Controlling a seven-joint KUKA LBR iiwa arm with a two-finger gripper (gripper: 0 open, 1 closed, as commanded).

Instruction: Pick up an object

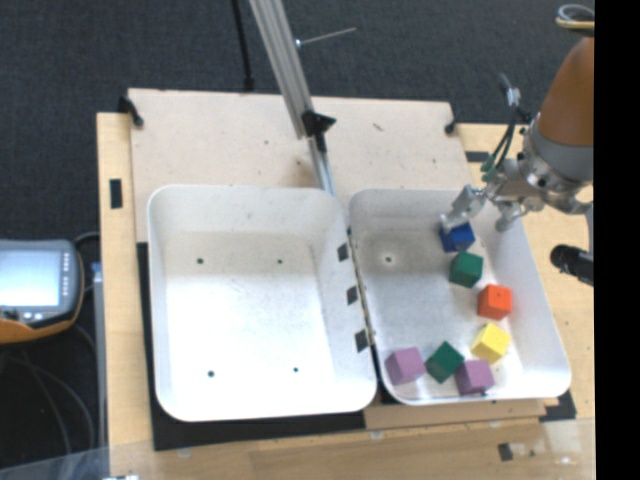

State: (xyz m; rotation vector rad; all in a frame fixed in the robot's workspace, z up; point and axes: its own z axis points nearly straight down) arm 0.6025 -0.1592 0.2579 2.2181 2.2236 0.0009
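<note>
Nearest the camera, along the near edge of the right bin [545, 298], lies a cluster of blocks: a pale purple block [404, 364] toward the near-left corner, a dark green block [444, 360] beside it, a second purple block [474, 376] just past that, and a yellow block [490, 342] close above it. Further up the right side sit an orange block [495, 301] and a green block [466, 269], each apart from its neighbours. The blue block [457, 236] lies toward the far right corner of that bin, and the end effector [486, 209] hangs just above and beside it. Its fingers look spread, one on the block's far-left side and one off to the right, with nothing between them; it appears open and holding nothing.

The left bin [160, 268] lies alongside on the bench [220, 138].

The blue block seems the likely target. To grasp it well, the end effector should probably be centred so the block falls squarely between the fingers, then lowered straight down until the tips pass its top edge. The bin's far wall is close, so the outer finger may need room to avoid striking it. Closing on flat, opposite faces rather than corners should keep the block from twisting out.
</note>
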